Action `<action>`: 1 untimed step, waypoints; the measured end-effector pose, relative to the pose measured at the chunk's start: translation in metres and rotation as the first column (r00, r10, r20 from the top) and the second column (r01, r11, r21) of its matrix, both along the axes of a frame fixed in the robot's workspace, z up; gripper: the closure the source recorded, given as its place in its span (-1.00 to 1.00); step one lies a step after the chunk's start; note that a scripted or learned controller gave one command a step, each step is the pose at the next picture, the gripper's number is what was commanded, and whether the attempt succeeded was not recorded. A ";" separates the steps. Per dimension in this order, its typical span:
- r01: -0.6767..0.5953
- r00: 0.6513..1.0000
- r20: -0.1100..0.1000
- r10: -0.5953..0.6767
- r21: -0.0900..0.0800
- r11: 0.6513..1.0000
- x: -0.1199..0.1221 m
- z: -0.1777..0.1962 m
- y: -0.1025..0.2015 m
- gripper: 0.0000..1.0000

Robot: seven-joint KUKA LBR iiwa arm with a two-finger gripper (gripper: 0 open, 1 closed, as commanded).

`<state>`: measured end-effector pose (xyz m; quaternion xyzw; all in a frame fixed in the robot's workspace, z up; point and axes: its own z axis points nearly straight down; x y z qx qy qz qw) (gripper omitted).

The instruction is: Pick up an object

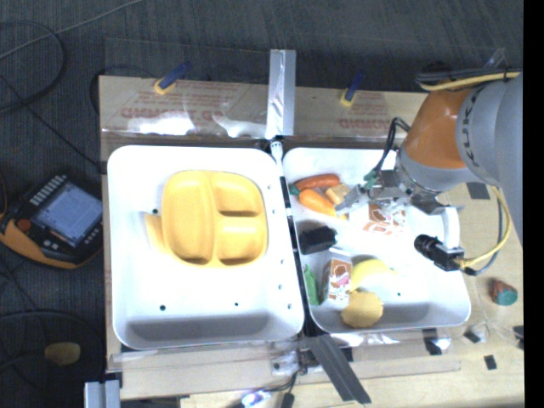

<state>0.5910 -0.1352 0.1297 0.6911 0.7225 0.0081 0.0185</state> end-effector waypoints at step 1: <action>-0.013 1.000 0.006 0.013 -0.002 1.000 0.014 -0.012 -0.029 -1.00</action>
